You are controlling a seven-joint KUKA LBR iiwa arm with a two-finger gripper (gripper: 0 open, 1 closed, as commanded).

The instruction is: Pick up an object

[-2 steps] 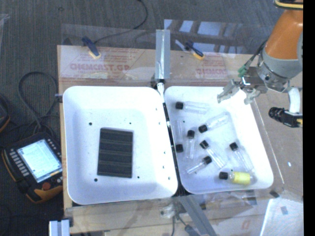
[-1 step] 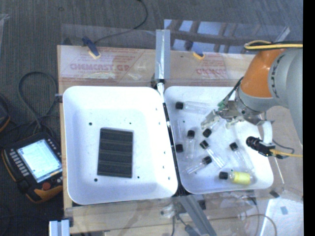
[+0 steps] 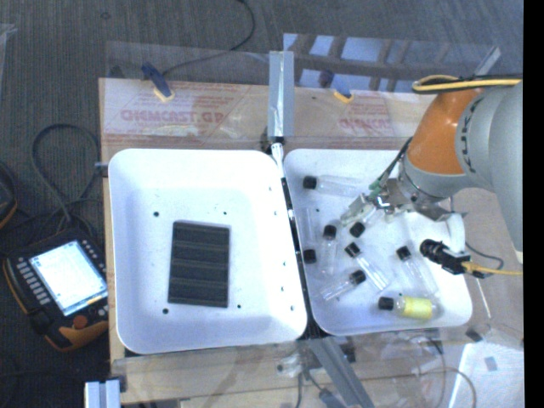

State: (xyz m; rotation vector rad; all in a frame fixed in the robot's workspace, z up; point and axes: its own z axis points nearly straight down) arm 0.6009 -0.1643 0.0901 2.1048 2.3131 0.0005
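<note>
Two white bins are seen side by side on the tabletop (image 3: 127, 109). In the left bin (image 3: 136, 177) a dark ridged pad (image 3: 200, 263) is laid flat, a bit toward 6 o'clock from the middle. The right bin (image 3: 299, 164) is scattered with small clear vials with black caps (image 3: 350, 249). One vial (image 3: 309, 182) is found near the 11 o'clock corner, and another (image 3: 340, 287) is laid on its side toward 6 o'clock. A yellow bottle (image 3: 413, 307) with a black cap is laid on its side near the 5 o'clock corner of that bin. The grey arm (image 3: 501, 143) with its orange band (image 3: 442, 138) is reached in from 3 o'clock. The pincer (image 3: 376, 195) is held low over the right bin, toward 12 o'clock from the middle, just beside a vial (image 3: 357, 224). How far it is opened cannot be told, and nothing can be seen held in it. A tablet (image 3: 64, 277) with a lit screen is set on the floor at 9 o'clock, well apart from the bins.
</note>
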